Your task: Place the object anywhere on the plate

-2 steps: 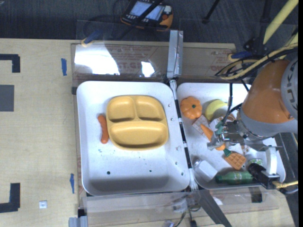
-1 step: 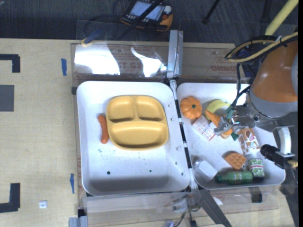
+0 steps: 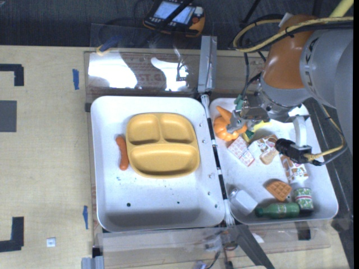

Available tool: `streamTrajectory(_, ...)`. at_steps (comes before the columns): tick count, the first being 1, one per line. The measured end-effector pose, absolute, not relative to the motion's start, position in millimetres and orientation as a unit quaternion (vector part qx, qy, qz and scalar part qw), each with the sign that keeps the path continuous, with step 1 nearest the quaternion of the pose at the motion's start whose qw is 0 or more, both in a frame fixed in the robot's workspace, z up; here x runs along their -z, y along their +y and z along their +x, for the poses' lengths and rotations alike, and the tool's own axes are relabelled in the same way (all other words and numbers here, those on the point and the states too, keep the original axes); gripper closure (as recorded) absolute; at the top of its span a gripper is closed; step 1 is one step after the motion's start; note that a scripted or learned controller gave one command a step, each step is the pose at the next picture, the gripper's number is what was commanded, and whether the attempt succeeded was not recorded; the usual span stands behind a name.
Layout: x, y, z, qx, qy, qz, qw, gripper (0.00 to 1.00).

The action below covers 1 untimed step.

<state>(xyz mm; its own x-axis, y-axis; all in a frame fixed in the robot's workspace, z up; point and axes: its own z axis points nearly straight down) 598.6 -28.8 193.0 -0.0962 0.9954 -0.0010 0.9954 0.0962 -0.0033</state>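
A yellow divided plate (image 3: pixel 162 158) lies in the middle of the left bin (image 3: pixel 151 206). Just left of it, an orange sausage (image 3: pixel 122 152) rests on the bin floor. My gripper (image 3: pixel 239 120) hangs low over the upper left corner of the right bin (image 3: pixel 324 179). Directly under and beside it sit a small orange fruit-like toy (image 3: pixel 222 131) and an orange carrot (image 3: pixel 224 112). The arm's wrist hides how the gripper meets these toys, and nothing is visibly lifted.
Toy food crowds the right bin: a red-and-white packet (image 3: pixel 241 151), a waffle (image 3: pixel 277 189), a green bottle (image 3: pixel 277 209), a small can (image 3: pixel 303 197) and several wrappers. A raised divider (image 3: pixel 216 150) separates the bins. Yellow cables loop above the arm.
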Motion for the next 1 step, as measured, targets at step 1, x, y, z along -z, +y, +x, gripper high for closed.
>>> streamTrajectory(1,-190.8,64.5,612.5,-0.0001,-0.878,-0.479,0.000,1.00)
